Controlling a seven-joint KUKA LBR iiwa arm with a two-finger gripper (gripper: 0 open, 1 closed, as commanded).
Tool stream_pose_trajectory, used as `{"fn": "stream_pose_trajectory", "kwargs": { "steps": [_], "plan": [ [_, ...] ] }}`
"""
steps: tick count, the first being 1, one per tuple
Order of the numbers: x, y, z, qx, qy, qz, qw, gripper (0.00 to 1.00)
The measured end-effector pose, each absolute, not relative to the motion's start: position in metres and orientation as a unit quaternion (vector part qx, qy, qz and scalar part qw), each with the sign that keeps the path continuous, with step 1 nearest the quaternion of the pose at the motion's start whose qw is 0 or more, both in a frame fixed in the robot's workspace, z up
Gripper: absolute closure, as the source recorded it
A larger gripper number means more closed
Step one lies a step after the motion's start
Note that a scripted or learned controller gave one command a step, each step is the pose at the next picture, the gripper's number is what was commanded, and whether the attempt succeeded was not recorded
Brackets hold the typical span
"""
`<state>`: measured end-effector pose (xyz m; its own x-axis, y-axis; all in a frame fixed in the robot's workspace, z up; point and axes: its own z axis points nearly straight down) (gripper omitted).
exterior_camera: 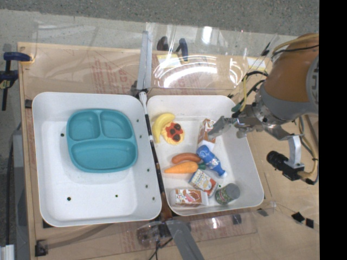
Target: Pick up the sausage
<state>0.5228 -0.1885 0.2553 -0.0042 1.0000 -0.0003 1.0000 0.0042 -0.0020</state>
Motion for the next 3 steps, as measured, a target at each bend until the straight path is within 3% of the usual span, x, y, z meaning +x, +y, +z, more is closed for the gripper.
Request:
{"fn": "stream_pose_trajectory", "kwargs": {
  "steps": [1, 2, 3],
  "plan": [
    [0.547, -0.153, 0.158, -0.631, -0.775, 0.0012, 0.001, 0.0],
    [0.561, -0.209, 0.111, -0.528, -0.849, -0.0019, -0.012, 0.0],
    [0.57, -0.138, 0.114, -0.474, -0.881, 0.0004, -0.001, 0.0]
  ]
}}
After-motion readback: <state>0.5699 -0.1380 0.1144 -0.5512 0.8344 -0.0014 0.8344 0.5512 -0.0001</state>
